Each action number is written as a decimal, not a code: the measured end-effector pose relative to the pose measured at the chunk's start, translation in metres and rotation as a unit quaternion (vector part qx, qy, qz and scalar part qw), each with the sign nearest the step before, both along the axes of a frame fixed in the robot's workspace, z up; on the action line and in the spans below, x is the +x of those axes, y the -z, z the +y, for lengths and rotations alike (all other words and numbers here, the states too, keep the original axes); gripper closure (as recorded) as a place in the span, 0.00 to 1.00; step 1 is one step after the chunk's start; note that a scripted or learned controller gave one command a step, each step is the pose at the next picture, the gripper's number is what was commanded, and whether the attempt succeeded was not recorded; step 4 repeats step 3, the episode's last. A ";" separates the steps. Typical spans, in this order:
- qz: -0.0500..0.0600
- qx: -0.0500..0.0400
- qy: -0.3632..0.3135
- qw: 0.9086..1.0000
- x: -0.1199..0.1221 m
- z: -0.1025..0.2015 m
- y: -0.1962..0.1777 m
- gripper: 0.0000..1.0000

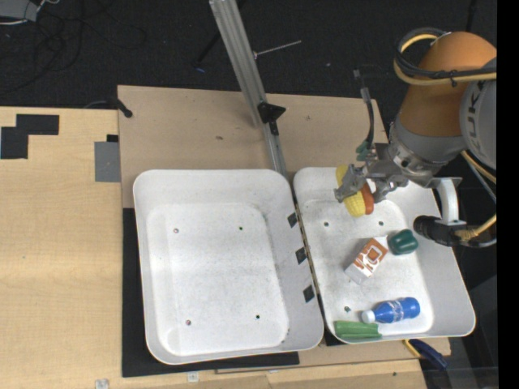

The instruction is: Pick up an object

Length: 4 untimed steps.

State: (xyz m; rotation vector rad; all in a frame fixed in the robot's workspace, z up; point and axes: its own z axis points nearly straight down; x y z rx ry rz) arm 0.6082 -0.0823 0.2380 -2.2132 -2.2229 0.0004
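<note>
My gripper (pixel 364 188) hangs over the far left part of the right bin (pixel 438 298). A yellow and orange object (pixel 359 202) sits between its fingers, and the gripper is shut on it. A grey finger (pixel 348 187) crosses in front of the object's yellow upper part. Also in the right bin lie an orange and white box (pixel 369 258), a dark green rounded object (pixel 402 241), a blue bottle (pixel 395 309) and a flat green object (pixel 357 329).
The left bin (pixel 162 217) adjoins the right one, with black clips (pixel 301 254) along the shared rim. A slanted aluminium rail (pixel 243 63) rises behind the bins. The arm's black hose fitting (pixel 434 229) hangs over the right bin's right side.
</note>
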 end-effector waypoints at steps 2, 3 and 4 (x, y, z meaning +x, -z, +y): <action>0.001 0.000 0.000 1.000 -0.022 0.105 -0.005 1.00; 0.002 -0.001 0.000 1.000 -0.033 0.149 0.000 1.00; 0.002 -0.001 0.000 1.000 -0.033 0.149 0.000 1.00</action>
